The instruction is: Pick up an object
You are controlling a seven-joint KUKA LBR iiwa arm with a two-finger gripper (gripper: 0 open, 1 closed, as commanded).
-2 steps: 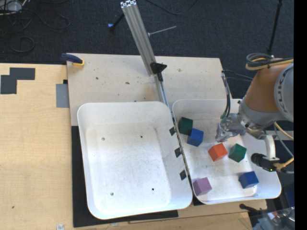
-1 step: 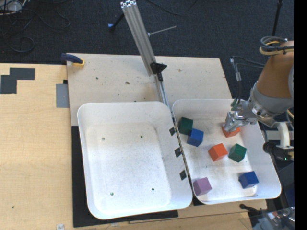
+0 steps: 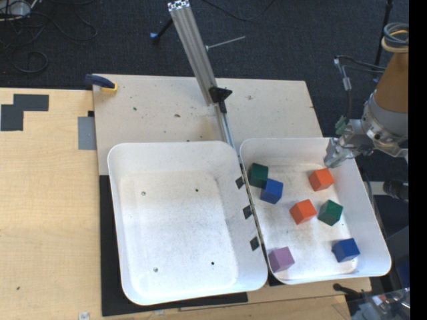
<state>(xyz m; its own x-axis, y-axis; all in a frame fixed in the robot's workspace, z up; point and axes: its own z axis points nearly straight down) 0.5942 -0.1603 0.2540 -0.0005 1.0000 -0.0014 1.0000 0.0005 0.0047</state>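
Note:
The right bin [image 3: 373,235] holds several small cubes: a dark green one [image 3: 258,174], a blue one [image 3: 271,191], an orange one [image 3: 321,179], a second orange one [image 3: 303,211], a second green one [image 3: 329,212], a second blue one [image 3: 345,249] and a purple one [image 3: 281,259]. My gripper [image 3: 333,157] hangs at the bin's upper right, just above and to the right of the upper orange cube. Nothing shows between its fingers, and their spacing is unclear.
The left bin [image 3: 123,199] lies beside the right one, with black clips [image 3: 247,212] along the shared edge. A slanted aluminium bar [image 3: 197,52] rises behind the bins. A blue-and-yellow clamp [image 3: 101,82] sits at the board's back left corner.

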